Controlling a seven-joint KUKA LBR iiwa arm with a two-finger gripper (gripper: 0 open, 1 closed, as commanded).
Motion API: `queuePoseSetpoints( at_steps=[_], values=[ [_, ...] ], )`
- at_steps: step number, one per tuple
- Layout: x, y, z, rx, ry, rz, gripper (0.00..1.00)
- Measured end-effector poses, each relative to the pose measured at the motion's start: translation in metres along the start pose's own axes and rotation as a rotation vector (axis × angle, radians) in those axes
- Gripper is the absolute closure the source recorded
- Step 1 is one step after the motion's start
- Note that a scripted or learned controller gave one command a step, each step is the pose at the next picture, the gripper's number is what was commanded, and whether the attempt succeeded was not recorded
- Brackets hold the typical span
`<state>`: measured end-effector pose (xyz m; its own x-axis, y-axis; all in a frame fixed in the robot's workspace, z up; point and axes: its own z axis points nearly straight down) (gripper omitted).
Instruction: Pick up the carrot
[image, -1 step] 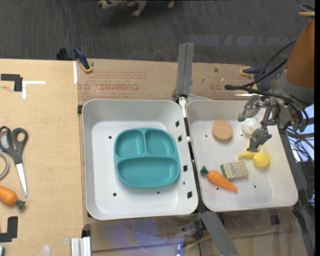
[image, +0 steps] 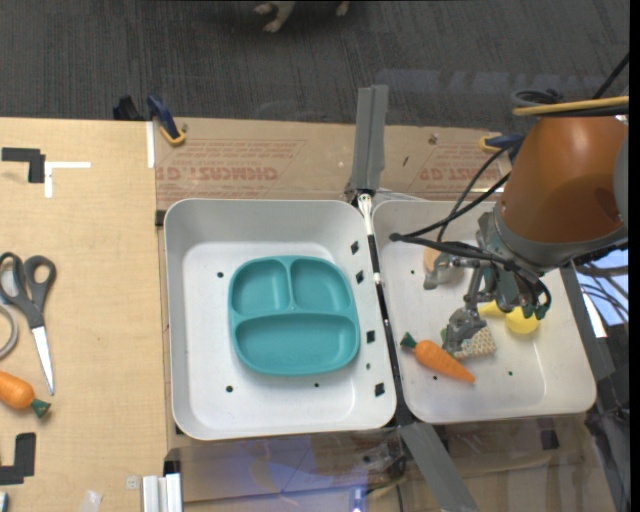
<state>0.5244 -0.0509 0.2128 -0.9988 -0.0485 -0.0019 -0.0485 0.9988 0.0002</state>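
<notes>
Carrot (image: 443, 360): lies in the right bin (image: 560, 395), toward its 7 o'clock corner, green top pointing to 10 o'clock.
Gripper (image: 461, 331): low over the right bin, just at 1 o'clock of the carrot, beside a speckled beige item (image: 481, 344).
Fingers: cannot tell whether open or closed.
Yellow item (image: 521, 318): at 3 o'clock of the gripper.
Left bin (image: 190, 330): holds a teal divided plate (image: 294, 314).
Counter (image: 80, 300): scissors (image: 30, 310) and a second carrot (image: 17, 391) at 9 o'clock.

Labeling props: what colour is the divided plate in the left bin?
Teal; the divided plate shows in the camera view.
</notes>
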Motion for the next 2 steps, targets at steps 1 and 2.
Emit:
queuePoseSetpoints(
  at_steps=[1, 2],
  values=[
    [0.039, 0.023, 0.021, 0.0, 0.001, 0.066, 0.0],
    [0.042, -0.046, 0.059, 0.0, 0.001, -0.073, 0.0]
  ],
)
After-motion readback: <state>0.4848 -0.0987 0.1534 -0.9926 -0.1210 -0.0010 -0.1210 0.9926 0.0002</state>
